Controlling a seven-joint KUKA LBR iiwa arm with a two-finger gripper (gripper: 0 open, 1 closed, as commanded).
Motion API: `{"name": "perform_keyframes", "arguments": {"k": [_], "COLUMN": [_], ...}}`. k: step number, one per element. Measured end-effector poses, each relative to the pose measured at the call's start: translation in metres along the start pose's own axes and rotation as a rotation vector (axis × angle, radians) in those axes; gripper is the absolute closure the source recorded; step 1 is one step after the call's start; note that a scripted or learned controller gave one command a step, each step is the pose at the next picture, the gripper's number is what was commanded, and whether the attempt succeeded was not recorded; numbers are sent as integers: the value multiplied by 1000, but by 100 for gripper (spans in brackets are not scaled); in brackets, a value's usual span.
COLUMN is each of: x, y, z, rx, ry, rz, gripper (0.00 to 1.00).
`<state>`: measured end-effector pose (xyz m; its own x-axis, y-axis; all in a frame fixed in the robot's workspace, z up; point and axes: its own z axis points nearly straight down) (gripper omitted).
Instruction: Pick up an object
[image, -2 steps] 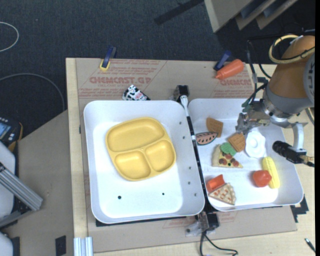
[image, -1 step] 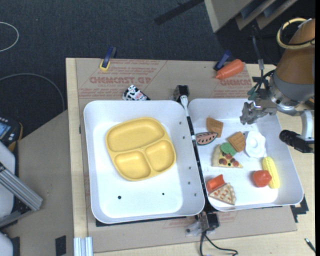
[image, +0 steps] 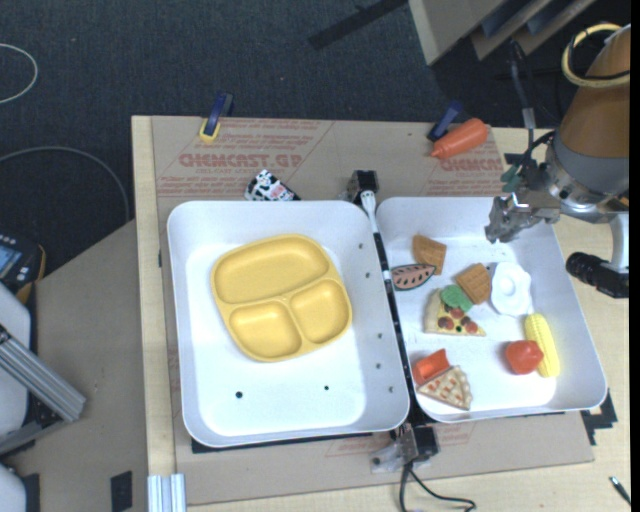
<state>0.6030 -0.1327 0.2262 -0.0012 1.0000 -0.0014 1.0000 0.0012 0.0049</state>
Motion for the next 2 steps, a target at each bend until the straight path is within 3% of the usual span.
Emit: {"name": "perform_keyframes", "arguments": {"k": [2], "x": [99], "y": [3], "z": [12], "rx": [7], "ry": [4], "rz": [-4], "gripper": [100]}}
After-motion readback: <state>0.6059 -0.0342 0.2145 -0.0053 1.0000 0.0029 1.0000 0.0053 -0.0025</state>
